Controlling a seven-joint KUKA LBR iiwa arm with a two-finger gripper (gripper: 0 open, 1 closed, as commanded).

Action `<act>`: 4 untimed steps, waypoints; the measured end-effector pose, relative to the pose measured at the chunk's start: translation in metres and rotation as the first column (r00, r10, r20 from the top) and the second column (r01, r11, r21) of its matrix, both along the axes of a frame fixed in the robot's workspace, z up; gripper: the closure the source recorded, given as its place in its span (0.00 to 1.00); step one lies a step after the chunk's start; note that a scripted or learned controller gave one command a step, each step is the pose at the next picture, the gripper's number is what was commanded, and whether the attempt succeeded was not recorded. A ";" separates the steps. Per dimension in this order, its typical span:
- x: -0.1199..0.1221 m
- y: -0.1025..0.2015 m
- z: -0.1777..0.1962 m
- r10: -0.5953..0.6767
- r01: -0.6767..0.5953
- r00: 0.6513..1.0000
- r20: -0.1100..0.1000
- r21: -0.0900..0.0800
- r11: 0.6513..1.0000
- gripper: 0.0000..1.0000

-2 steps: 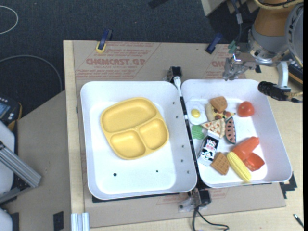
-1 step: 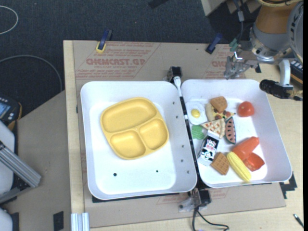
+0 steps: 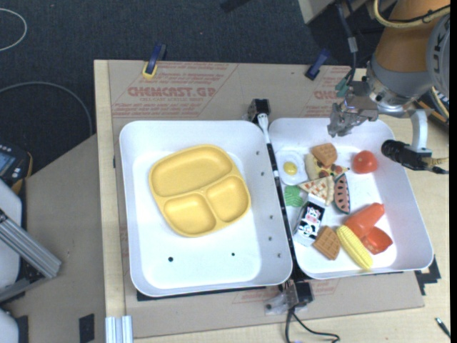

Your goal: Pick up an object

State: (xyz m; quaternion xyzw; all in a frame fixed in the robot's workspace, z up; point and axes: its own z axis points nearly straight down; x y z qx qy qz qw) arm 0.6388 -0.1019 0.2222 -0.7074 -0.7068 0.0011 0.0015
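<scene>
A round red plastic tomato is seen in the right white bin, near its far edge, apart from the neighbouring toy food. Close by are noted a brown bread slice, a fried egg, a watermelon wedge and a yellow corn cob; a yellow divided plate is held in the left white bin. The gripper is poised over the right bin's far rim, nothing seen in it; how far it is spread cannot be told.

I see toy food clustered at right of frame: tomato, corn cob, fried egg, waffle, pizza slice.
</scene>
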 end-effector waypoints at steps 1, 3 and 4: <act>-0.048 0.012 0.013 0.000 0.000 1.000 -0.001 0.001 1.000 1.00; -0.053 0.011 -0.007 0.000 0.000 1.000 0.000 0.000 1.000 1.00; -0.059 0.017 0.012 0.002 -0.002 1.000 0.006 -0.001 1.000 1.00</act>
